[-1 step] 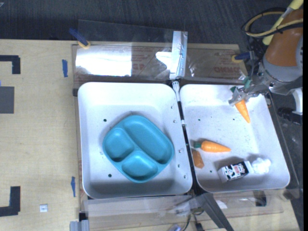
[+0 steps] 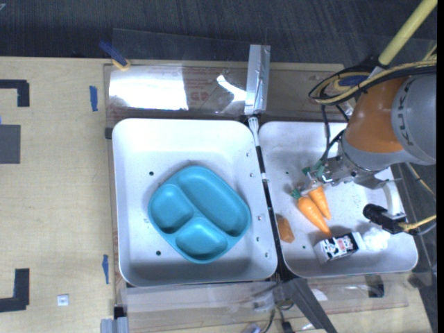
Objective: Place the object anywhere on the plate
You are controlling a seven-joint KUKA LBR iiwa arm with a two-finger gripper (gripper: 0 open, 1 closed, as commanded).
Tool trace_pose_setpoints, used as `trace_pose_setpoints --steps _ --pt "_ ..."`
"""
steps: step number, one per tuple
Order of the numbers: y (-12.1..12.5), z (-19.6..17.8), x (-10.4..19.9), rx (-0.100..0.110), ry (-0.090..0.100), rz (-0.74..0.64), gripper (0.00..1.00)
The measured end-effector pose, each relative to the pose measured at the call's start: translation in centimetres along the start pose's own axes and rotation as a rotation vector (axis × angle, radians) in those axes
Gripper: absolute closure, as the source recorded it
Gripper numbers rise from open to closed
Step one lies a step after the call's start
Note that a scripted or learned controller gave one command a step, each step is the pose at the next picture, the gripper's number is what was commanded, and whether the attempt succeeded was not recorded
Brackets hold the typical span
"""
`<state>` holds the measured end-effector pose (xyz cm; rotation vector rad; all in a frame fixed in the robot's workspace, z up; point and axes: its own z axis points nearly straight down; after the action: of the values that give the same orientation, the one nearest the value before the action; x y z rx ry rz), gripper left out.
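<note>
You see the blue divided plate (image 2: 200,212) lying in the left bin (image 2: 132,144), its three compartments bare. In the right bin (image 2: 399,255), the gripper (image 2: 320,175) sits just above two carrots (image 2: 316,205). An orange piece (image 2: 285,228) lies by the divider, and a black-and-white carton (image 2: 338,246) near the front.

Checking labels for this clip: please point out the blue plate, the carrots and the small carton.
blue plate (image 2: 220,198): camera view, its large compartment.
carrots (image 2: 316,210): camera view, middle of the orange bodies.
small carton (image 2: 338,247): camera view, its black-and-white side.
</note>
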<state>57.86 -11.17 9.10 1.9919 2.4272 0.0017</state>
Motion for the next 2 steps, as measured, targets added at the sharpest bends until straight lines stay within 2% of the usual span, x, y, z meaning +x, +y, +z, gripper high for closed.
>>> trace_pose_setpoints --steps 1,2 --pt "-0.9 -9.4 10.0 -0.003 0.001 -0.21 1.0" --pt "-5.4 -9.2 17.7 0.006 0.004 -0.233 1.0"
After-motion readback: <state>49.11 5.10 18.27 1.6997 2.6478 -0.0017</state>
